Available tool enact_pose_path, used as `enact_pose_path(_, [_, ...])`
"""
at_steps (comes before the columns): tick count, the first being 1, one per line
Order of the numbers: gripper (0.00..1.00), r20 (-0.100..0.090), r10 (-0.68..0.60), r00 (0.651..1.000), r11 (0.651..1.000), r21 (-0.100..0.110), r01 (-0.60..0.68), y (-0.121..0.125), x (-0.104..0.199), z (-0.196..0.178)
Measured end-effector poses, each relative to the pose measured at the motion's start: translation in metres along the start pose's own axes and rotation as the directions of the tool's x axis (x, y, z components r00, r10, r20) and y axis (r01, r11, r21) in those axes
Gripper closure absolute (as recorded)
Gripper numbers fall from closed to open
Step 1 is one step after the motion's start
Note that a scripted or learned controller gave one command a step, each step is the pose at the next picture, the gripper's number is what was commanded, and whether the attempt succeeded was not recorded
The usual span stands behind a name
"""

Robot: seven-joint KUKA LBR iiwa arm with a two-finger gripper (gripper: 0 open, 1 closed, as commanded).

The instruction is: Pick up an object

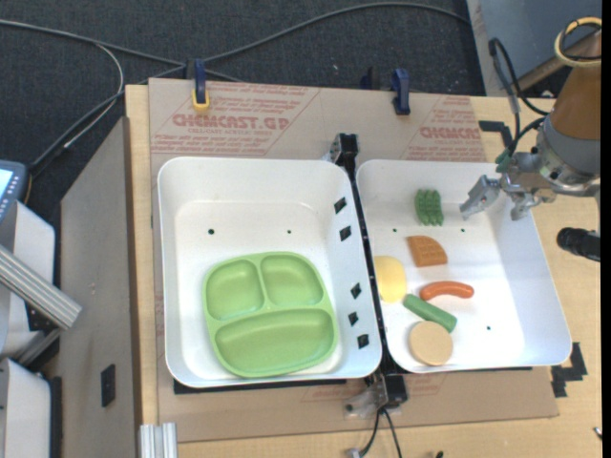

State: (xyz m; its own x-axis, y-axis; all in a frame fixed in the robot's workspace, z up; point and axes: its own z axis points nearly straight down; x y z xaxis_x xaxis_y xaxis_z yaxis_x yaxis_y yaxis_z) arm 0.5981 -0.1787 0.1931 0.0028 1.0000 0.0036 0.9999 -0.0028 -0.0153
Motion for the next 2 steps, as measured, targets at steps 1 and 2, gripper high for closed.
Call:
enact_pose_path(1, [0.0,0.003,-0.003,1.0,1.0,-0.014,0.003,0.003,0.001,-0.009])
enact_pose_path(2, [0.0,0.001,-0.005,1.0,1.0,-0.01,0.005,0.007,0.009,0.049])
